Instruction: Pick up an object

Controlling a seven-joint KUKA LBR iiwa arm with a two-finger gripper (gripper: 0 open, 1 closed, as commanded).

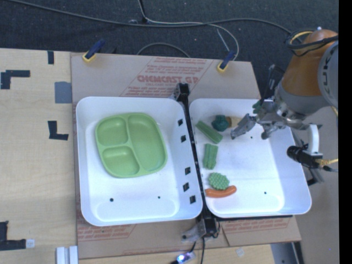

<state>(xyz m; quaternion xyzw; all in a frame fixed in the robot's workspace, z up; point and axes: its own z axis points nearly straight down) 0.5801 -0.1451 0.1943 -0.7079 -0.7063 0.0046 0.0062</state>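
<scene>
While the arm is reaching in from the right across the far half of the right bin (pixel 291 202), the gripper (pixel 254 126) is hanging over bare white floor with its two fingers splayed apart and nothing between them. One finger is pointing down-left toward the objects and the other is sitting closer to the wrist. Everything worth taking is lying to the gripper's left, bunched along the divider side of that bin. Nearest is the dark teal lump (pixel 221 122), sitting just beside the leading fingertip and slightly farther up the bin. Touching or almost touching it is a green stick (pixel 209 131), its long axis running diagonally from upper-left to lower-right. A second green ridged piece (pixel 210 155) is lying nearly upright in the view, nearer the front. The bumpy green piece (pixel 218 180) and the orange carrot-like piece (pixel 220 191) are lying well apart from the fingers. Judging by this, a short shift left is looking like the quickest route to a grasp, on the teal lump
</scene>
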